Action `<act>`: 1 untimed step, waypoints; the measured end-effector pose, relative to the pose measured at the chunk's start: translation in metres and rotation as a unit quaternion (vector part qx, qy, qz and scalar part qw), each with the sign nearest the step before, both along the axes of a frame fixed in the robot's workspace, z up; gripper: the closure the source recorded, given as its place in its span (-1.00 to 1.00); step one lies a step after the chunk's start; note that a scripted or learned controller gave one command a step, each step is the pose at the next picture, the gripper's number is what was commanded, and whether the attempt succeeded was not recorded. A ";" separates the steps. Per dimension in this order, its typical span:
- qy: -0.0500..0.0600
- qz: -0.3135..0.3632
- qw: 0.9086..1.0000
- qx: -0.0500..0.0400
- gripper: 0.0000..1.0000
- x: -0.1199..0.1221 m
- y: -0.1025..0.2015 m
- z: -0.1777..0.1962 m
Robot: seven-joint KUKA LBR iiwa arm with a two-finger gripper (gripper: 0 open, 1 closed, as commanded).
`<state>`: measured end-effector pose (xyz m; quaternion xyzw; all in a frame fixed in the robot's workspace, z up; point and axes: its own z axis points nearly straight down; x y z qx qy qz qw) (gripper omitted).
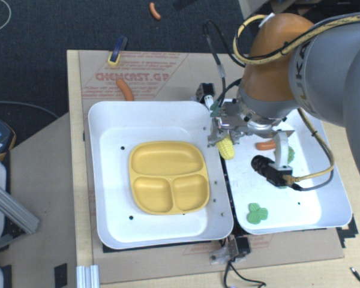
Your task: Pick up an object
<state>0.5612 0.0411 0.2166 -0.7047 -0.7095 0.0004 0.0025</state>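
The claw (223, 138) seems to pinch a small yellow plastic corn cob (226, 149), which hangs just below it, long axis slanting down-right, over the bins' shared edge.

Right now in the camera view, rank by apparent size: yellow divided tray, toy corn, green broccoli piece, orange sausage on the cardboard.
1. yellow divided tray, by far the largest
2. orange sausage, toy corn and green broccoli piece look too alike to rank; the corn sits at the gripper, possibly nearer the camera

Arm (324, 53) over right bin (324, 215)
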 end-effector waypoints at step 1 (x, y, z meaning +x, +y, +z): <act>0.000 -0.003 1.000 -0.001 1.00 -0.010 0.006 -0.002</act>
